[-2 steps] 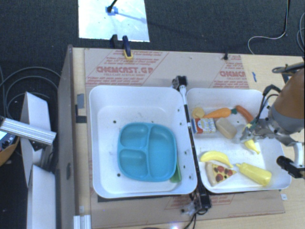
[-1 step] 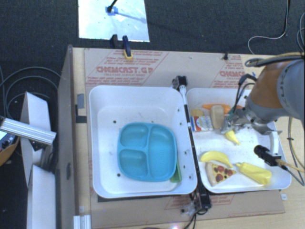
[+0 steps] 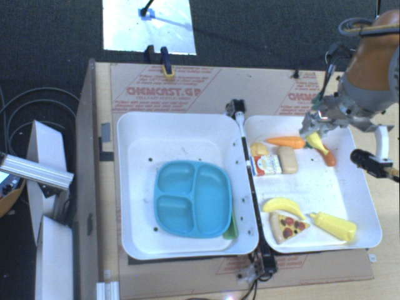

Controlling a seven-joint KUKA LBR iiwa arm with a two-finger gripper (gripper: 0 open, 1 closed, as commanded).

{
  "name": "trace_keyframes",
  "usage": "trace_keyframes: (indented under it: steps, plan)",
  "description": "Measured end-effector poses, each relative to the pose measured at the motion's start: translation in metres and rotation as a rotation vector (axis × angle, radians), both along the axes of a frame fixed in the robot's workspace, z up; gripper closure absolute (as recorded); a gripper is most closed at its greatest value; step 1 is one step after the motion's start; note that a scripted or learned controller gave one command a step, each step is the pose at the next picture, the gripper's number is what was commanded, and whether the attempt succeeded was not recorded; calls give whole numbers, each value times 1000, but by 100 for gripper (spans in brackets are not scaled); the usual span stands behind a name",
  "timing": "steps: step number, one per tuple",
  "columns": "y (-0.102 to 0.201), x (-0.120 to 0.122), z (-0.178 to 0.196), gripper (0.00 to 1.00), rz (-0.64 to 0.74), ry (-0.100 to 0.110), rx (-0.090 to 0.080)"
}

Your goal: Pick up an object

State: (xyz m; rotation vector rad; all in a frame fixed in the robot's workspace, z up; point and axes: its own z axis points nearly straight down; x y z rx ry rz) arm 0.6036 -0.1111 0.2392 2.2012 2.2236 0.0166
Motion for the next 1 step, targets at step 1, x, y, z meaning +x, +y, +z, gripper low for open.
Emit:
trace_keyframes:
  steps: [1]
  plan:
    - [49,-4,-24,100,-2,15,3]
